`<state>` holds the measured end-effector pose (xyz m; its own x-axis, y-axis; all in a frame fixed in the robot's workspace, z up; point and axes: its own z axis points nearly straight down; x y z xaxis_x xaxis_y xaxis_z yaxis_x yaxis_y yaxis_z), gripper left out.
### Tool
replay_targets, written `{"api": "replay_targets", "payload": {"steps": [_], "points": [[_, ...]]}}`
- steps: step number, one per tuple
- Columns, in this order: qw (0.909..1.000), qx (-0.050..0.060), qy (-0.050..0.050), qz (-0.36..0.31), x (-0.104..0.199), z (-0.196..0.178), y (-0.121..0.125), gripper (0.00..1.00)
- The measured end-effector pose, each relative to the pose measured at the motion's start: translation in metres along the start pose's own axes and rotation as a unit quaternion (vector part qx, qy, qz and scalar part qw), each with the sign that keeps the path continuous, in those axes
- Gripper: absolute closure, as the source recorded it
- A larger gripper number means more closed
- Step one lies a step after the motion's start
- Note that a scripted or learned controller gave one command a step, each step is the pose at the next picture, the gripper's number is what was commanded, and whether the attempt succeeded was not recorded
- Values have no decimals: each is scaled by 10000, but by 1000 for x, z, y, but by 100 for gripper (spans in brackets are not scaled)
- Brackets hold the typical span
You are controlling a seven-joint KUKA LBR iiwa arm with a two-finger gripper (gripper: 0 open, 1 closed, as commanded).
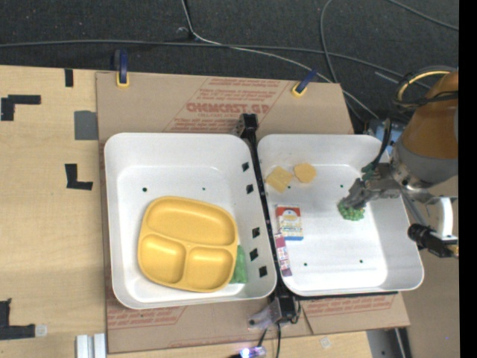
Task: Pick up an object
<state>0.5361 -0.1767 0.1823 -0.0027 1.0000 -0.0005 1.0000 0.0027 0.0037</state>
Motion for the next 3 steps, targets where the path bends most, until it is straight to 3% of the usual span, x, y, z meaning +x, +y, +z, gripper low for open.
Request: {"api": "replay_targets", "payload": {"steps": [2, 3], "points": [[10000, 2, -3, 4, -2, -79, 3, 100], [10000, 17, 6, -18, 53, -84, 11, 100]]}}
